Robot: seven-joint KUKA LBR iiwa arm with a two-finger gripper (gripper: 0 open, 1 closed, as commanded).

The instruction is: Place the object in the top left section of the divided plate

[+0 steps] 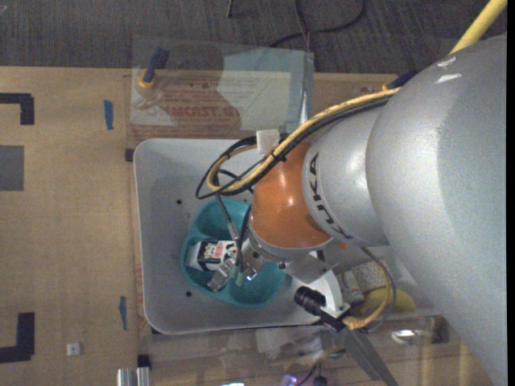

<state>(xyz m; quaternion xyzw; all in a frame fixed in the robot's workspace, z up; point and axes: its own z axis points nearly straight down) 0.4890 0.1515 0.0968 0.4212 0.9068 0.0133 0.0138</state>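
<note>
The grey arm point(418, 175) reaches in over the white bin point(157, 215), its orange band point(282, 207) hanging above the teal divided plate point(201, 232). The gripper point(233, 270) sits low over the plate. A small black-and-white object point(209, 253) lies in the plate just beside the gripper's tip, touching or nearly so. Whether the gripper grasps it, I cannot tell.

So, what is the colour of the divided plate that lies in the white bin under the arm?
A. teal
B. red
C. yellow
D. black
A. The divided plate is teal; its rim shows to the left of the arm's orange band, inside the white bin, with a small black-and-white object lying on it.
</note>
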